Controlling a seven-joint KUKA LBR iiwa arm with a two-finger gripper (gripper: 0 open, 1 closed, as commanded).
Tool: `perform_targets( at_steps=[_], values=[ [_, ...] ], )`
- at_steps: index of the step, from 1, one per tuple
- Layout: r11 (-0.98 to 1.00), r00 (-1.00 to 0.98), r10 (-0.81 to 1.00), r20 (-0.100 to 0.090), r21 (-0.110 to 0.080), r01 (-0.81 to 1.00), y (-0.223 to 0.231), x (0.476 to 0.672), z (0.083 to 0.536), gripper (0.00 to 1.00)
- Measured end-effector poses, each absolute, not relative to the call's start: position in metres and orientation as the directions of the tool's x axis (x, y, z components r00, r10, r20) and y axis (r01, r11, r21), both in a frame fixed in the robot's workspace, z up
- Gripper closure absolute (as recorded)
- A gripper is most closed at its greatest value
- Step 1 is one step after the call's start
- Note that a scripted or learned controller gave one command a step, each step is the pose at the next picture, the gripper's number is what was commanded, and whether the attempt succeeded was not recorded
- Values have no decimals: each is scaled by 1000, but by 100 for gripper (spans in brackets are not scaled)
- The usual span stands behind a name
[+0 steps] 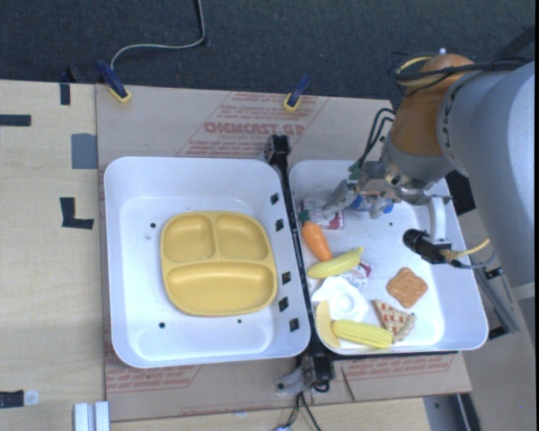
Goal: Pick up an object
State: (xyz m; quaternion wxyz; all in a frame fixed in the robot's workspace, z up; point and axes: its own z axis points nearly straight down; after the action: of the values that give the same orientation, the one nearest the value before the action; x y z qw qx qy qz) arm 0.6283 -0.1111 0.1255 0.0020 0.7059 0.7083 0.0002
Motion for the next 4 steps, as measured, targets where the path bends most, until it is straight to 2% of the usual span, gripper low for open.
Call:
perform_targets(
  at_steps=[1,2,3,4],
  values=[
    [5,-5,1000,-2,2,1000,-110,628,135,100],
    [5,-5,1000,-2,2,1000,-111,628,135,0],
    [-7,7,1000,10,-36,999,-116,659,86,0],
    [-6,7,1000,4,-31,999,-118,661,98,100]
  ],
)
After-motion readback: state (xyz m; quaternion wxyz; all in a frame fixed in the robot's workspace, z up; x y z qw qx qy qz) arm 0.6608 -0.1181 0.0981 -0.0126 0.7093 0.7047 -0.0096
